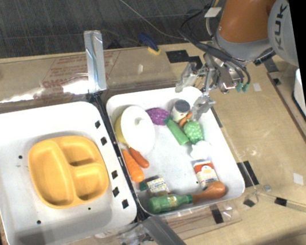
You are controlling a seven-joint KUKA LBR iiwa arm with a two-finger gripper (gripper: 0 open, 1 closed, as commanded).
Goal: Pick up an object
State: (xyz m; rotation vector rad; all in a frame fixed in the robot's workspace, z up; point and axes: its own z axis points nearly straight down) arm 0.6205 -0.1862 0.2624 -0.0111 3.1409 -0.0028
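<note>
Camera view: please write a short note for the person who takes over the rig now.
Claw: above the right bin's far right corner; nothing visibly held.
Right bin: white lid, purple piece, green corn, carrots, small jars, green bottle.
Left bin: yellow divided tray.
Done: no pick visible.
Left: grasp one object and lift it.

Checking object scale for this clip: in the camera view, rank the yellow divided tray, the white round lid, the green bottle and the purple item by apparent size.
1. yellow divided tray
2. white round lid
3. green bottle
4. purple item, partly hidden, so its rank is unsure.
</note>
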